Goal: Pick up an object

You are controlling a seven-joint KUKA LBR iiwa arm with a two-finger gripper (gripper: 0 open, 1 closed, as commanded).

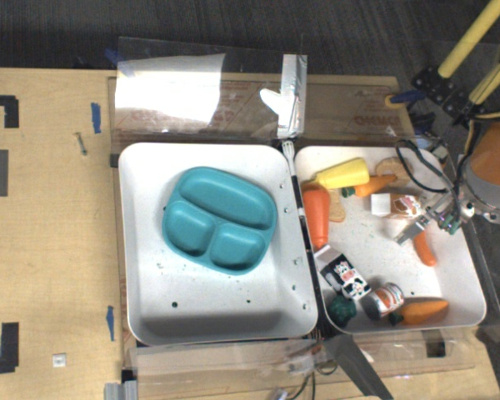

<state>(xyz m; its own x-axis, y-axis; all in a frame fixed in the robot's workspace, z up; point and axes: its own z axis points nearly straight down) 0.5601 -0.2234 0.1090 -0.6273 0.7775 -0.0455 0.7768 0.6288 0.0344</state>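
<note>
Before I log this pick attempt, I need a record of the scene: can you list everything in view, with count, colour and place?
Bins: 2, white, side by side on the bench.
Divided plate: 1, teal, centre of the left bin.
Carrot toy: 1, orange, left edge of the right bin.
Corn-like toy: 1, yellow, top of the right bin.
Small carrot: 1, orange, right bin, below the gripper.
Orange piece: 1, right bin's lower right.
Black-and-white toy: 1, right bin's lower left.
Dark green piece: 1, right bin's bottom edge.
Other small items: too small to identify.
Arm: 1, grey with orange band, right edge.
Gripper: 1, over the right bin.
</note>
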